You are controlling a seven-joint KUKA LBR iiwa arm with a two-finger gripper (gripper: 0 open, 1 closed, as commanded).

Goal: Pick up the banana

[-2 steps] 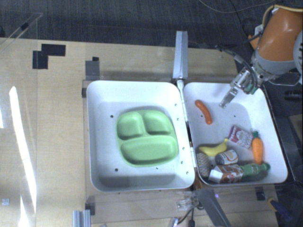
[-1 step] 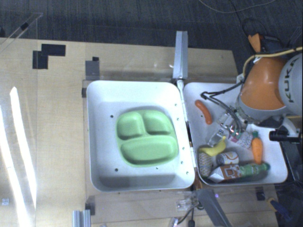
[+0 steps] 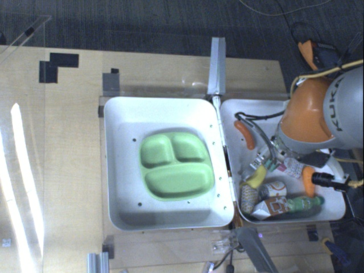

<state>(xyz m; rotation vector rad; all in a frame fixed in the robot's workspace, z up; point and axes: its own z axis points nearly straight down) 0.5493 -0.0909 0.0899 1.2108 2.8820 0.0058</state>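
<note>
The yellow banana [image 3: 256, 177] lies in the right bin [image 3: 230, 124], near its left wall and towards the front. My gripper [image 3: 266, 162] has come down into this bin and its tip is right at the banana's upper end. From this view I cannot tell whether it touches the banana. The grey arm with its orange band [image 3: 307, 115] covers the bin's right half.
A green divided plate [image 3: 176, 165] sits in the left bin [image 3: 119, 152]. Around the banana are a red-orange sausage shape [image 3: 245, 133], a grey mesh item [image 3: 248, 197], a small carton [image 3: 276, 205], a green bottle [image 3: 301, 203] and an orange piece [image 3: 307, 181].
</note>
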